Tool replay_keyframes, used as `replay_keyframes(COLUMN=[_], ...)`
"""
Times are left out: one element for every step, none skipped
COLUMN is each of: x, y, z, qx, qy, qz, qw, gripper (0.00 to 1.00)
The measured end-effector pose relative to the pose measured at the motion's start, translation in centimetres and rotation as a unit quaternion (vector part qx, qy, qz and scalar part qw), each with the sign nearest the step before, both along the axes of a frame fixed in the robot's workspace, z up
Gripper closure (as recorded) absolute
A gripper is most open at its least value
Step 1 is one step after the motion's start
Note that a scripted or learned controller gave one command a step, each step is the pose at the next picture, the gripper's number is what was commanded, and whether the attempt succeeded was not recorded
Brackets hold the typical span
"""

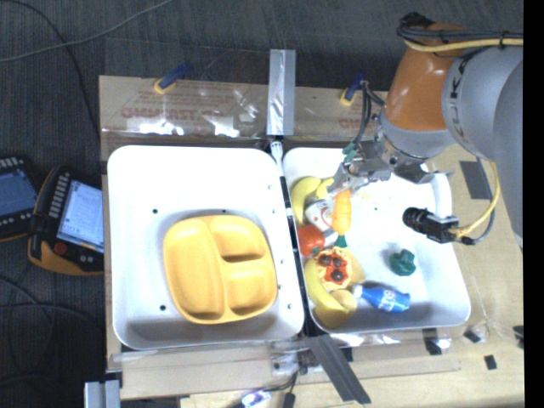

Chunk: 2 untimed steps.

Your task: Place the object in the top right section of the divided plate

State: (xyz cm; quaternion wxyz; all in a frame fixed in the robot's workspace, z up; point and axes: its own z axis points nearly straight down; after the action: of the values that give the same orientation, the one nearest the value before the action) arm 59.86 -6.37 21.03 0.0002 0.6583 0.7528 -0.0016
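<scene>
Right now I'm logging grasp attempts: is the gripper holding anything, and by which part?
It cannot be told. The gripper sits right at the upper end of an orange carrot-like toy in the right bin, but a hold isn't visible.

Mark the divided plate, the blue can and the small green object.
divided plate (189, 272): camera view, left bin, on its large left section.
blue can (384, 298): camera view, right bin, on its middle.
green object (403, 262): camera view, right bin, on its top.

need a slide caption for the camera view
Arm's gripper over toy food in right bin; yellow divided plate in left bin.
</scene>
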Motion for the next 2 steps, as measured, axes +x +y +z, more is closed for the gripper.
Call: replay_keyframes(x=[-8.0, -11.6], y=[4.8, 13.4], z=[-1.7, -2.8], qx=[0.0011, 0.001], qy=[0.001, 0.002], qz=[-0.012, -0.006], qw=[0.9999, 1.0], gripper=[1.0, 1.0])
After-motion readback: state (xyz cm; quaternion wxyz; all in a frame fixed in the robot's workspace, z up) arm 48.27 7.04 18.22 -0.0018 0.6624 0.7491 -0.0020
